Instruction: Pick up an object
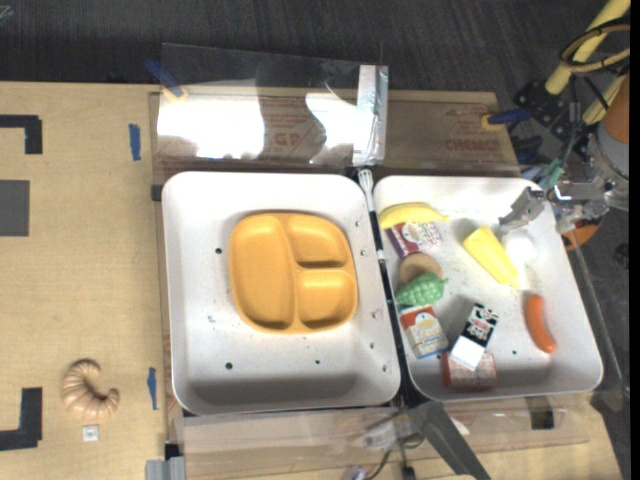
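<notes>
You see two white bins side by side on the wooden worktop (70,268). The left bin (190,358) holds a yellow tray (292,270) with three sections. Take this tray as your landmark.

The right bin (575,363) sits just to the right of the tray's bin, and it is full of small toys. Closest to the tray, along that bin's near wall, you find a banana (410,213) at the top, then a small purple and white packet (417,236), a brown round thing (420,266), a bumpy green toy (420,291) and a little red and white carton (424,330). Farther right of the tray lies a yellow block (490,254), tilted. Below it you see a black and white box (481,324) and a white box (467,353) resting on something red. An orange hot dog (539,324) lies farthest from the tray, near the bin's right wall.

The hand (535,206) hangs over the top right corner of the right bin, up and to the right of the yellow block. You cannot tell if it is apart or together, and nothing shows inside it.

Far to the left of the tray, a curly tan toy (90,388) lies on the worktop. Behind the tray's bin stands a clear shiny sheet (260,118).
</notes>
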Robot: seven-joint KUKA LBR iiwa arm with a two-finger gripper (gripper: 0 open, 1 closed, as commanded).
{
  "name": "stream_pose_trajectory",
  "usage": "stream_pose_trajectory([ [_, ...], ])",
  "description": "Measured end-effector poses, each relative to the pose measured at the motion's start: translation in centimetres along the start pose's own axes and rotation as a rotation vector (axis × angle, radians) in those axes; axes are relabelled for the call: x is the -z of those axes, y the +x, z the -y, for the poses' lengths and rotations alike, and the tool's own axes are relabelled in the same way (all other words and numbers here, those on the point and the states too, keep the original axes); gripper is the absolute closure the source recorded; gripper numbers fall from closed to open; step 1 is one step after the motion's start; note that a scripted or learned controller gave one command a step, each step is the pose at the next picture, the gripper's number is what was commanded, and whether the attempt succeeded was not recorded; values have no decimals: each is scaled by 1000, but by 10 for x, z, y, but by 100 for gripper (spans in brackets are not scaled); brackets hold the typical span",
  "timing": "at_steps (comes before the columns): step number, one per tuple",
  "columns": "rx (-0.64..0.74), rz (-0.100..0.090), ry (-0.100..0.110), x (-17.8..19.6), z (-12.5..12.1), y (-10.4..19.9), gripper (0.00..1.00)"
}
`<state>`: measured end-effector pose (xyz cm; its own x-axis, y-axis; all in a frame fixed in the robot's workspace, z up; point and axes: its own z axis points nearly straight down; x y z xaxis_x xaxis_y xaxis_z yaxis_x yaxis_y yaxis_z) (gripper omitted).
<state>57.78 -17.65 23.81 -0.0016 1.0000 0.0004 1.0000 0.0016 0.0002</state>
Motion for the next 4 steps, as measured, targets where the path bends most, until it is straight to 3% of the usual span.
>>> stream_pose_trajectory([
  [1,-147,-13,12,-138,22,-30,0],
  [2,-212,-1,-7,-151,-18,36,0],
  [3,-214,2,-11,-139,-19,34,100],
  [4,-228,-3,-11,-47,-75,100,100],
])
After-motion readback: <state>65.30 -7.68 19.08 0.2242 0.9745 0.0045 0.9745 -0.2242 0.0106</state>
